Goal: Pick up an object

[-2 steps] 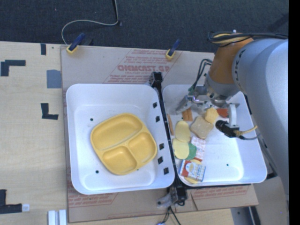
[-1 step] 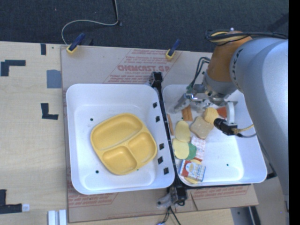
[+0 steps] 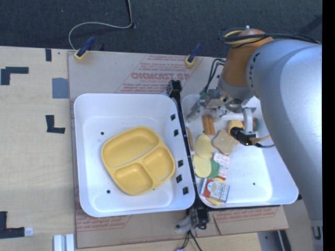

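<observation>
Two white bins (image 3: pixel 84 140) on a cardboard-covered wooden bench (image 3: pixel 31 156), dark carpet (image 3: pixel 157 9) behind; pincer (image 3: pixel 222 109) state untellable.

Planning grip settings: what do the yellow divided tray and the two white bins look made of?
The yellow tray looks like moulded plastic with a smooth, matte finish: uniform colour, rounded compartment ridges, soft highlights. The left bin and right bin look like thin, glossy white plastic, judging by their rounded corners and bright sheen, though coated metal cannot be excluded.
</observation>
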### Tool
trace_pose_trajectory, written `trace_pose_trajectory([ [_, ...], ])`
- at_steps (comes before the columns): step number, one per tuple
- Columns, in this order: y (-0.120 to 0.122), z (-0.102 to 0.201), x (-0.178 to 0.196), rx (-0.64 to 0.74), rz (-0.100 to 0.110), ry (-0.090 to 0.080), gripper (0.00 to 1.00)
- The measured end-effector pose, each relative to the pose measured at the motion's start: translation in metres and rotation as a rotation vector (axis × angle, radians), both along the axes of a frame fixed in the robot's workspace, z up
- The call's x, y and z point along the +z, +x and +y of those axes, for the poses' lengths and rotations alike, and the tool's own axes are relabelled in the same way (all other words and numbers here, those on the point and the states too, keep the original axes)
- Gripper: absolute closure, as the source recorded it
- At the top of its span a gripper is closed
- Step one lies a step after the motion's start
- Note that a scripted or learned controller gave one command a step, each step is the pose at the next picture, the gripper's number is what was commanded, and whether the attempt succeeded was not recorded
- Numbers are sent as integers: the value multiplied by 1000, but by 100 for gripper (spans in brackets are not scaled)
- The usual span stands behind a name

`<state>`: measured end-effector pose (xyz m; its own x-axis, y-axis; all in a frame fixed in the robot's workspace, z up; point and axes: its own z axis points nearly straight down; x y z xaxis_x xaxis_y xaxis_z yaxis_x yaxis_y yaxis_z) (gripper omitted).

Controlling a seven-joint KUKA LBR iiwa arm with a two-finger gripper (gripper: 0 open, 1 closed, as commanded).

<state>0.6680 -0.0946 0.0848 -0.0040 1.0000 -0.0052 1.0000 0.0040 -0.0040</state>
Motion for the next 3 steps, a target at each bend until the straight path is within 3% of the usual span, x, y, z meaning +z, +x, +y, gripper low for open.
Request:
trace_pose_trajectory([
  [2, -11, -16, 0, -3, -5, 3, 0],
  [3, 1, -27, 0, -3, -5, 5, 0],
])
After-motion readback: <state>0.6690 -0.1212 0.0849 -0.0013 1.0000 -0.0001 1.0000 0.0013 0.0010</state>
